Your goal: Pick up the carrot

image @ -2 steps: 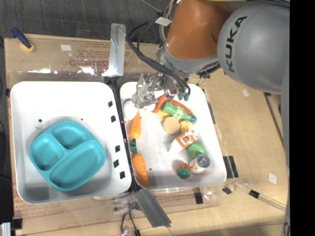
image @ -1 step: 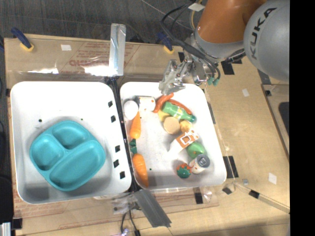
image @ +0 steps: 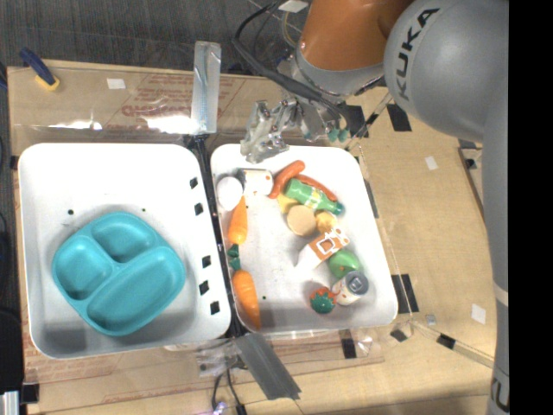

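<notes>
Grey KUKA-lettered arm (image: 449,50), orange band (image: 346,15), black cables (image: 259,24), metallic fingers (image: 263,137).

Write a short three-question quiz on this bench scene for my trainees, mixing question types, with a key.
1. True or false: the teal divided plate lies in the left bin.
2. Which bin holds the carrots? A left, B right.
3. Fill in: the end effector hovers over the right bin's ____ rim, far or near.

Key: 1 true; 2 B; 3 far.
</notes>
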Controlling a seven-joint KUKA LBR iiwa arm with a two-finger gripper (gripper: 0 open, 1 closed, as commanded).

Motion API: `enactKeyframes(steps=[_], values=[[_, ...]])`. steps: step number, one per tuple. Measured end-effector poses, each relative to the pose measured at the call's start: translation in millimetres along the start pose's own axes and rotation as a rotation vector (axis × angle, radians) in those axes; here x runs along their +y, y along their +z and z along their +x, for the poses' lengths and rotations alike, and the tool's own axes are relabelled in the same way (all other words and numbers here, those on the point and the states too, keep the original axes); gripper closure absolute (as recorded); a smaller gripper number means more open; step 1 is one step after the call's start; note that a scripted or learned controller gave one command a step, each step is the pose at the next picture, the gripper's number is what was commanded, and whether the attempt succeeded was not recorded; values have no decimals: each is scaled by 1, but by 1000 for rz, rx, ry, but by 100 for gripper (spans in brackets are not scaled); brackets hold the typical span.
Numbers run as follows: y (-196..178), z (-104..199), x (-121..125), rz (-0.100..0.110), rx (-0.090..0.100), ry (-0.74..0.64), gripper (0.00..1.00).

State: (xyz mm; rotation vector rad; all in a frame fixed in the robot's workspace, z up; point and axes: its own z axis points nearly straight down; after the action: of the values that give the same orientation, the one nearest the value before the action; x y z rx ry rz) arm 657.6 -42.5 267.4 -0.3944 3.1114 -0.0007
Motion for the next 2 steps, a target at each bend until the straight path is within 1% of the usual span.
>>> enactKeyframes(steps=[1, 2], values=[[22, 106, -71, 0, 5, -190, 100], [-19, 130, -27, 0, 2, -362, 100]])
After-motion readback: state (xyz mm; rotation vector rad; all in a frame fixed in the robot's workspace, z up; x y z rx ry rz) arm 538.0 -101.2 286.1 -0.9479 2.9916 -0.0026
